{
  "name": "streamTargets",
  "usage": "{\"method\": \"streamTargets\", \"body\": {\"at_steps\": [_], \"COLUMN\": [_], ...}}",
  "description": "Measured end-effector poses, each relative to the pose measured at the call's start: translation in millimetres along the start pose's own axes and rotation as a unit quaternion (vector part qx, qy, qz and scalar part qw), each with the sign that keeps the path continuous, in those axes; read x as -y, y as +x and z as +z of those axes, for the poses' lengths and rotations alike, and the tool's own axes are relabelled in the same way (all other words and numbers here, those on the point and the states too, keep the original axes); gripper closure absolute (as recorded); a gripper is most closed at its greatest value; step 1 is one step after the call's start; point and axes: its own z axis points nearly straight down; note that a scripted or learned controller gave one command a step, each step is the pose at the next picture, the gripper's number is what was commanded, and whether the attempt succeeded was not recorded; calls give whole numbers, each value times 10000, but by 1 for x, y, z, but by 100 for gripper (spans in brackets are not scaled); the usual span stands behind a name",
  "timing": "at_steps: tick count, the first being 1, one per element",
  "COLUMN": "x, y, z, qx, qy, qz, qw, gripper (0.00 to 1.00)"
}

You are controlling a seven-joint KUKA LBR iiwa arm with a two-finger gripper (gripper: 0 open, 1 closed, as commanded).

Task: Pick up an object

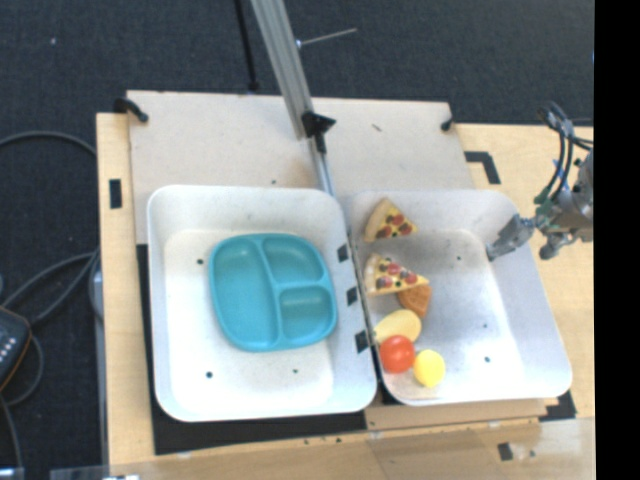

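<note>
Toy food pieces in the right bin (520, 338), all gathered along its left side, close to the wall shared with the left bin (165, 298). Upper pizza slice (388, 222) near the far left corner. Lower pizza slice (390, 272) just below it, touching a brown piece (415, 299) at its near right edge. Pale yellow piece (398, 324) next, just beside the brown one. Red tomato (397, 354) against the pale yellow piece, and yellow lemon (429, 368) just beside the tomato, nearest to the front rim.

Gripper (526, 245) over the far right part of the right bin, well apart from the food. Fingers spread apart, with nothing between them.

Teal divided plate (272, 291) lying flat in the middle of the left bin. Metal pole (283, 53) slanting down from the top toward the gap between the two bins.
</note>
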Motion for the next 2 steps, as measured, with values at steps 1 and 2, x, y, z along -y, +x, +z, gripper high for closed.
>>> {"method": "streamTargets", "body": {"at_steps": [1,2], "x": [0,2], "y": [0,2], "z": [0,63], "qx": [-1,-7], "qy": [-1,32], "qz": [1,11], "qw": [10000,10000], "gripper": [0,0]}}
